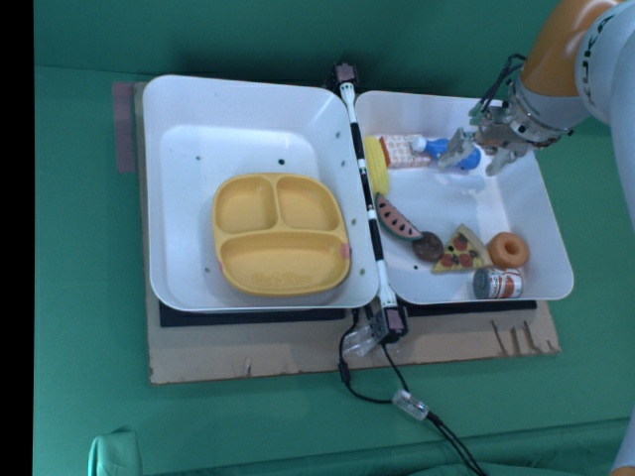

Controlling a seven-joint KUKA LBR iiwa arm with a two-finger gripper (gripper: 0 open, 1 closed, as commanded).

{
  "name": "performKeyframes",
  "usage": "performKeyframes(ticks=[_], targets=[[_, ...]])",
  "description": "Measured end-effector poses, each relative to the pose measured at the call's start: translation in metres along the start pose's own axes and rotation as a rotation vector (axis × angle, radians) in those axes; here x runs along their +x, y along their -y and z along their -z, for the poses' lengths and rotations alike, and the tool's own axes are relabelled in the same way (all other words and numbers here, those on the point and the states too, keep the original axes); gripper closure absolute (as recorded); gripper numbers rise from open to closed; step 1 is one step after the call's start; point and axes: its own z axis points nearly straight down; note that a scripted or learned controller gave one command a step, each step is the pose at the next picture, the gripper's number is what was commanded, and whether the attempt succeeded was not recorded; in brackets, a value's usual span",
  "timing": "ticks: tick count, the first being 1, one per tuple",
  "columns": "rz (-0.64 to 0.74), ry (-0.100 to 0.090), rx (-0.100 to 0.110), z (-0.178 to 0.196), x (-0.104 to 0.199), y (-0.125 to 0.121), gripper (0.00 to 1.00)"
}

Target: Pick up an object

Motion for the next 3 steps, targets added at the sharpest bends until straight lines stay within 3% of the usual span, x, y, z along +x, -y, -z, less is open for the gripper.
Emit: performKeyframes(ticks=[1,2,3], targets=[[0.006,-0.008,0.035,-0.02,0.034,-0.046,0.0],[0.006,-0.004,0.039,-0.005,0.031,-0.046,1.0],[0.006,-0.016,0.017,0.082,0.123,-0.032,1.0]])
